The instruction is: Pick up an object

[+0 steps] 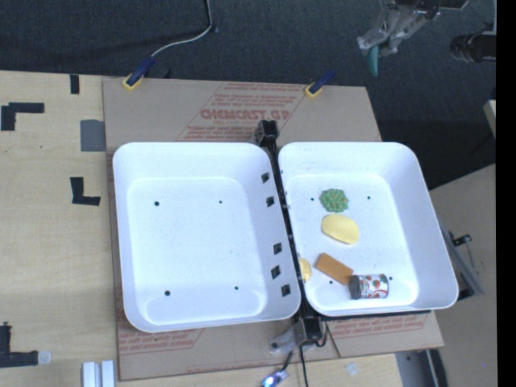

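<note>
Pale wooden worktop [48, 240] is running across the view, carrying black tape marks along its left part. A brown cardboard sheet [242, 115] with red printed lettering is lying flat on it, held at the far edge by two clamps, one at the far left corner [139, 72] and one at the far right corner [320, 82]. Two shallow white bins are sitting on the cardboard side by side, touching along their inner walls: left bin [129, 216] and right bin [419, 216]. Black clips [276, 248] are lining the seam between them.
</note>
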Robot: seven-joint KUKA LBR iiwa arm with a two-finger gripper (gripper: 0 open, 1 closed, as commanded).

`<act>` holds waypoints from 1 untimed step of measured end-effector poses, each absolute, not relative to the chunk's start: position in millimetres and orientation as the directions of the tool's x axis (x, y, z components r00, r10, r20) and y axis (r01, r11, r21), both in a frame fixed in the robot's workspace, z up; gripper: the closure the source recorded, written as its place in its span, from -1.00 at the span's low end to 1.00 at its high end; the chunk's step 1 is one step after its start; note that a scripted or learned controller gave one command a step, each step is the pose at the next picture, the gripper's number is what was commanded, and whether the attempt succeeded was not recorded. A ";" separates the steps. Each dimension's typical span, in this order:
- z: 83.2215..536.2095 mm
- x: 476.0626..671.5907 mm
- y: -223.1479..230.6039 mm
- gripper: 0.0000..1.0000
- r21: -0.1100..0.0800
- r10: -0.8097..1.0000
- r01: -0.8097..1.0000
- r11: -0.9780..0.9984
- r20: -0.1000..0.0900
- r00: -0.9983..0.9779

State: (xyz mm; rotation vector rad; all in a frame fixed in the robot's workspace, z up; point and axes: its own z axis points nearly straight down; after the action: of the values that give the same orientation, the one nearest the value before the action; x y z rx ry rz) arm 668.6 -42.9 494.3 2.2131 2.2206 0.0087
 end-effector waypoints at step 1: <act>537.6 668.3 -70.4 1.00 0.004 1.000 1.000 0.000 -0.002 0.000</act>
State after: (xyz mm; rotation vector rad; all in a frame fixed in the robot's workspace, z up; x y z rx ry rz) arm 668.3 -70.4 537.6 2.2188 2.2180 0.0032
